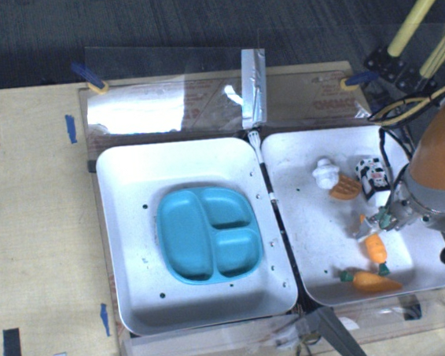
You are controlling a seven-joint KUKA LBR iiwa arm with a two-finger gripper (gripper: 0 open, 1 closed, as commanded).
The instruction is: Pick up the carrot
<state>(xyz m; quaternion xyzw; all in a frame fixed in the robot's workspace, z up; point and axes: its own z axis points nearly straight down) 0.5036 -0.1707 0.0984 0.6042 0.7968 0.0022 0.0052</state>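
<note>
Right white bin (pixel 304 204): carrot (pixel 372 280) lies at near edge w/ a 2nd, smaller orange veg (pixel 375 248) just beyond it. Tool (pixel 379 220) hovers above that one; can't tell if spread. Farther back: white toy (pixel 326 174), brown piece (pixel 345 190). Left bin (pixel 124 223) holds blue tray (pixel 209 231)

The arm (pixel 443 166) is cut off by the frame's right edge, and its bulk hides the right bin's (pixel 304 204) far right wall. The gripper (pixel 379 222), just above the smaller carrot (pixel 375 249), is too small and cluttered to read. Beside it, a black-and-white toy (pixel 371 173) is too blurred to identify.
</note>
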